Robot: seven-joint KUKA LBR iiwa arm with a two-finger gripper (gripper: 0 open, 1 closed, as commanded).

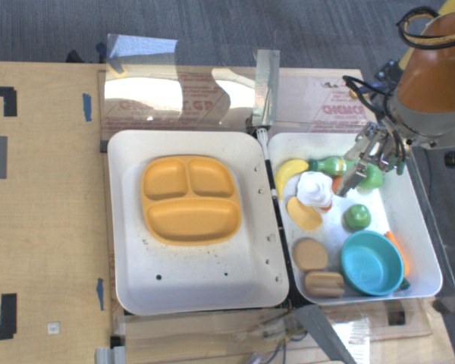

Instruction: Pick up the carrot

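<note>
Metal gripper [362, 165], finger state unclear, above glossy orange carrot [338, 167] in white bin [428, 233].

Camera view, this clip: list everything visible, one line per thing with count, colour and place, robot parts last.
Bins: 2, white, side by side on the bench.
Divided plate: 1, orange, left bin.
Bowl: 1, blue, right bin, near corner.
Carrot: 1, orange, mostly hidden behind the bowl.
Ball: 1, green, above the bowl.
Yellow piece: 1, right bin, far left.
Round brown pieces: 2, right bin, near left.
Arm: 1, orange and grey, far right.
Claw: 1, metal, over the right bin's far side.
</note>
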